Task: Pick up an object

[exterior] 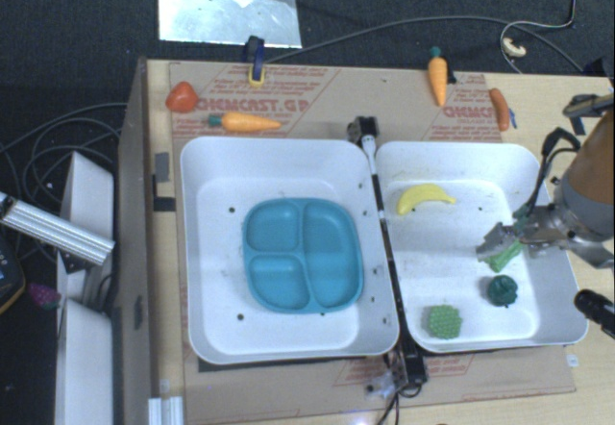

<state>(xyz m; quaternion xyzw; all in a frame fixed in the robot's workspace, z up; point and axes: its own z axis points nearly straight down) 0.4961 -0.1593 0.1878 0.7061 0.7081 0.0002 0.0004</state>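
Over the right bin (459, 168), the end effector (504, 248) pinches a green object (505, 255).

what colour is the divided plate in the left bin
Light blue. The divided plate shows clearly in the camera view, lying in the left bin.

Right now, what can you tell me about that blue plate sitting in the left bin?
The blue plate is a light turquoise dish with rounded corners, plastic by its look. Raised ridges split it into four compartments, and none of them holds anything. It lies flat and right side up on the floor of the left white bin, near the middle, turned slightly askew to the bin's walls. It touches only the bin floor.
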